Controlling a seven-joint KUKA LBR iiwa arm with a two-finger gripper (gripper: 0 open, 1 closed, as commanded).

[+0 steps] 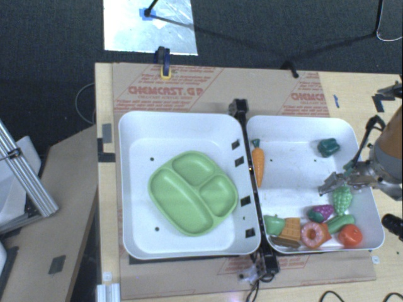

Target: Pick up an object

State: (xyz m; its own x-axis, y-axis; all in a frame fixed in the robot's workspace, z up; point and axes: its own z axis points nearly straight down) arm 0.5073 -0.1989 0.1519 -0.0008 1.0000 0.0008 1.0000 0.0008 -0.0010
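The gripper [332,184] hung low in the right bin [296,131], just beside the green grapes [342,199]. Its fingers looked spread, pinching nothing. The carrot [257,162] lay well left.

pale green plate [192,194], orange carrot [257,162]

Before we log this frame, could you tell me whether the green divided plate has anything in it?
Empty. The green divided plate lies flat in the left bin, and all its compartments show bare green.

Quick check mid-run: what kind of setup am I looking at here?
Likely a robotics lab grasping bench: two shallow white bins on a board, toy plastic food like the orange carrot, and a green divided plate.
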